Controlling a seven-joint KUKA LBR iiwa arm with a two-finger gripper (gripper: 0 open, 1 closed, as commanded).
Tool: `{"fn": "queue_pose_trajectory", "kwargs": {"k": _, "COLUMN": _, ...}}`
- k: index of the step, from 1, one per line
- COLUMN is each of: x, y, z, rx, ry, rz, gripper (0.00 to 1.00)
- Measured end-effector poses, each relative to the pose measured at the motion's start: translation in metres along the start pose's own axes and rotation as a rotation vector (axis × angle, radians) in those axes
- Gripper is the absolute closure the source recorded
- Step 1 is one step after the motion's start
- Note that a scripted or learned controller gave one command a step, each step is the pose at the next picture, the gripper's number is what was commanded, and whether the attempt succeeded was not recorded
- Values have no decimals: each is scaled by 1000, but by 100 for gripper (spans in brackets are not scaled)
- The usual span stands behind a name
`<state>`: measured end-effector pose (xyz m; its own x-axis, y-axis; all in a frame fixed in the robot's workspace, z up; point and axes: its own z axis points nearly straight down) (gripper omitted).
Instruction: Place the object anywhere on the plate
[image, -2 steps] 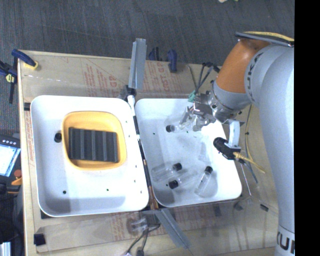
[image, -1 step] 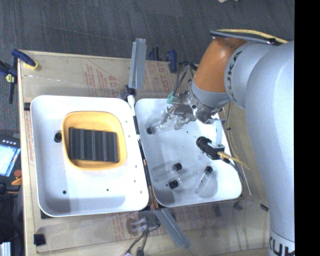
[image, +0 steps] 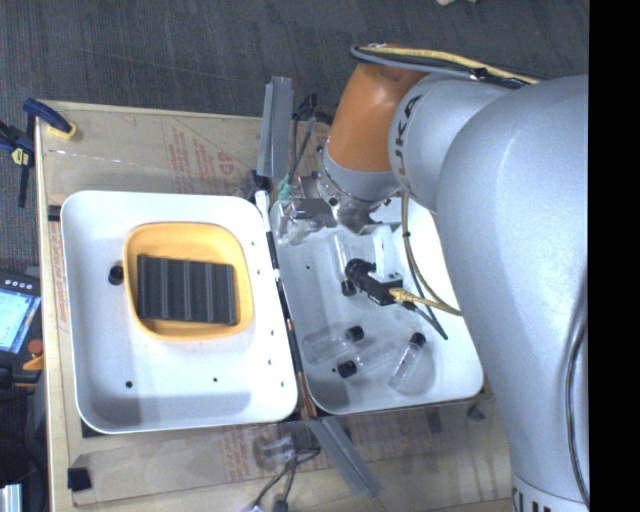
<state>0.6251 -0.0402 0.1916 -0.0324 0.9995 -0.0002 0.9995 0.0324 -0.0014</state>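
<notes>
Inside the left bin (image: 90, 380) sits a yellow plate (image: 185, 245); pincer (image: 300, 215) state unclear over the right bin (image: 455, 370).

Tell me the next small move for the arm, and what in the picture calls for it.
Probably lower the gripper onto one of the clear vials and try a grasp. The gripper sits at the right bin's top left corner, the vials lie near that bin's front, and the yellow plate in the left bin carries only its dark ridged insert.

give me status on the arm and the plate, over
end effector at right bin's top-left corner. clear bottles lying in right bin. yellow plate in left bin, dark slotted rack on it.
</notes>
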Motion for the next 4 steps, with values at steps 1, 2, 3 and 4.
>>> {"fn": "queue_pose_trajectory", "kwargs": {"k": 1, "x": 16, "y": -63, "z": -55, "rx": 2, "ry": 1, "rz": -247, "gripper": 100}}
{"fn": "queue_pose_trajectory", "kwargs": {"k": 2, "x": 70, "y": -4, "z": -27, "rx": 1, "ry": -1, "rz": -566, "gripper": 100}}
{"fn": "queue_pose_trajectory", "kwargs": {"k": 3, "x": 69, "y": -4, "z": -28, "rx": 0, "ry": -1, "rz": -565, "gripper": 0}}
{"fn": "queue_pose_trajectory", "kwargs": {"k": 4, "x": 147, "y": -4, "z": -35, "rx": 1, "ry": -1, "rz": -551, "gripper": 0}}
